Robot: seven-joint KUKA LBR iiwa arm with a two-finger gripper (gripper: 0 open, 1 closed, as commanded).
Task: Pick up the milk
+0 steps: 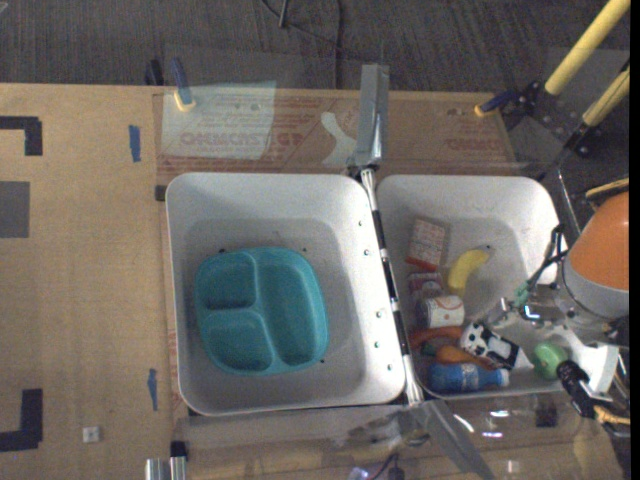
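Milk (pixel 489 344) lies in right bin (pixel 470 196), just left of end effector (pixel 530 313); its grip state unclear.

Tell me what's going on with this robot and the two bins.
The arm reaches in from the right over the right bin, which holds a jumble of toy groceries. Its gripper hangs low beside the black-and-white milk, near a banana, a blue bottle and a green item. I cannot tell whether it has the milk. The left bin holds a teal tray.
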